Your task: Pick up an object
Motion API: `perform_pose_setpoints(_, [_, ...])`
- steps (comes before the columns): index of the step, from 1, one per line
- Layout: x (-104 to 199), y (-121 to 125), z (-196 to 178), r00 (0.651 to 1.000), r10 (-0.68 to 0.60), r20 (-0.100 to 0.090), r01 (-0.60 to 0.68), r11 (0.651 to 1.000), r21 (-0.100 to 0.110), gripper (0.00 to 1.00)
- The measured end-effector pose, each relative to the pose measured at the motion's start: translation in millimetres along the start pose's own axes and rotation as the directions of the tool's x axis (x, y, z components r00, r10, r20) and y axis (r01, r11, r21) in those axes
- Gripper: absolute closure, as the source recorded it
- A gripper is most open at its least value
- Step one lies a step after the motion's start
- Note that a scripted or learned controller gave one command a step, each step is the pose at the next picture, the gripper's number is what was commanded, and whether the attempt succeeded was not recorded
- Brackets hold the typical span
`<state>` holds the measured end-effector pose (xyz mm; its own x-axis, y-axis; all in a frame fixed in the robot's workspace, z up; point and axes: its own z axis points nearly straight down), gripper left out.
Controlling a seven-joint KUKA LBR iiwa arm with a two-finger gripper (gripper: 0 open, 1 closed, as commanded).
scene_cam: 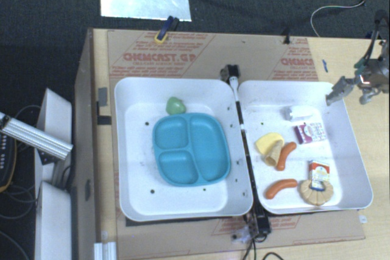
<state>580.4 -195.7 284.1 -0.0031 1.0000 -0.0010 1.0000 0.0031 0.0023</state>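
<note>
Right bin holds sausages — well apart from the gripper

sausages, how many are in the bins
2, both in the right bin: one sausage leaning against the yellow piece mid-bin, the other sausage near the front edge, left of the cookie.

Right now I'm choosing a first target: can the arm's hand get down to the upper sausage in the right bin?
Probably yes. The hand hovers at the right bin's upper right edge, and the upper sausage lies uncovered, though the yellow piece touches its left side.
</note>
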Motion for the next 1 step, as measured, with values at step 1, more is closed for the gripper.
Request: perform_pose_setpoints(1, [80.5,-21.3,106.5,1.000,-0.001,-0.002,0.001,1.000,0.003,0.00])
